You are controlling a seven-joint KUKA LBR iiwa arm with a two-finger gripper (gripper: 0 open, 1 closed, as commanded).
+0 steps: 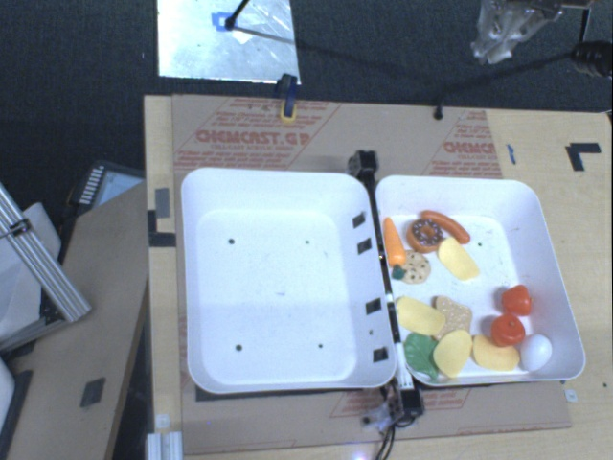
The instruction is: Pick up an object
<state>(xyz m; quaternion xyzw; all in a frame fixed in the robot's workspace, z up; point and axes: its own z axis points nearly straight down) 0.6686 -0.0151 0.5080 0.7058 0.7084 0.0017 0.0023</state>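
Dark carpet around a cardboard-topped bench (316, 127), two white bins side by side, left bin (273, 276), right bin (546, 233) filled with toy food, carrot (394, 241), doughnut (424, 234), sausage (445, 224), two tomatoes (512, 314), egg (534, 352), gripper (498, 32) raised at upper right, blurred, finger state cannot be told.

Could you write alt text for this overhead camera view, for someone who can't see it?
Two white bins sit side by side on a bench; the right bin holds toy food, including a carrot, a donut and two tomatoes. The gripper hangs at the top right, above the dark floor beyond the bench.
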